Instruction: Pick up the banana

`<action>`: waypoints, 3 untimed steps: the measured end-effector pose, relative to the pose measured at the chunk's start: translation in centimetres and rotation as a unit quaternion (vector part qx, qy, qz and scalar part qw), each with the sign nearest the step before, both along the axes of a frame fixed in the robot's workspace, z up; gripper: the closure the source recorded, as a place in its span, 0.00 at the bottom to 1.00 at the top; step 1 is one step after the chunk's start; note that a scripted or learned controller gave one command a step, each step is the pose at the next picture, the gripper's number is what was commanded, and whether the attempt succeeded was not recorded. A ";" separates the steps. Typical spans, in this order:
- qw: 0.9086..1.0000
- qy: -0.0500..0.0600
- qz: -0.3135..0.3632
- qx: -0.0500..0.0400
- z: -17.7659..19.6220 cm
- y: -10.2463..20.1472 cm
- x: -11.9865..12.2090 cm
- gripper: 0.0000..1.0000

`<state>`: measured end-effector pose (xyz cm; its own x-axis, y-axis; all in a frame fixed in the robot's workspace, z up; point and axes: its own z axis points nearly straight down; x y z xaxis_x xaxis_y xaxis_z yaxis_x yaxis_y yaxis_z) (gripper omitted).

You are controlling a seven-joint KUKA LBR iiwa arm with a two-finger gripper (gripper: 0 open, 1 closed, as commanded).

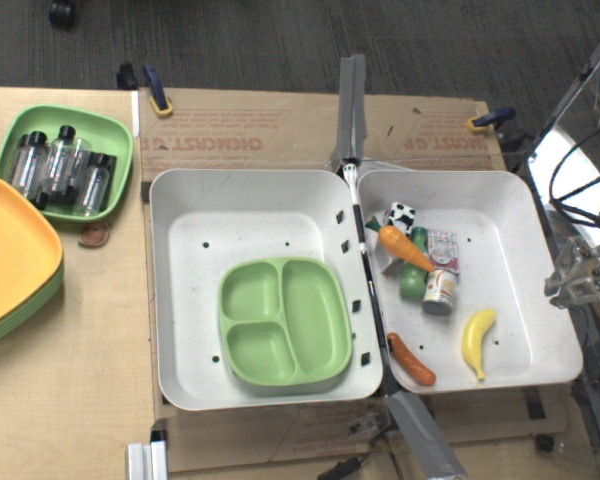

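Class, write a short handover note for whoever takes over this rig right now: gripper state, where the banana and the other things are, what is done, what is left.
Gripper: the camera view gives no reading of its state.
Banana: lying in the right bin, near its front right corner, apart from the other items.
Nearby: a carrot, a small can and a sausage in the same bin. A green divided plate sits in the left bin.
Done: nothing; the banana is untouched.
Left: reach in, grasp the banana, lift it.

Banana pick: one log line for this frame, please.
banana loose in right bin | beside can | green tray in left bin | ungrasped
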<state>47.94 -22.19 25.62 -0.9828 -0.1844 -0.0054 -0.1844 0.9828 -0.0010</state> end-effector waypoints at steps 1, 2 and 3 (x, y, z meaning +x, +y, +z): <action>0.977 0.001 0.214 0.000 -1.6 0.1 0.5 1.00; 0.961 0.002 0.277 0.000 -3.6 0.1 0.6 1.00; 0.941 0.000 0.338 0.000 -0.7 0.1 0.8 1.00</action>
<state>48.79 -22.11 24.88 -0.6409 -0.7676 -0.0044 -0.7676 0.6409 -0.0015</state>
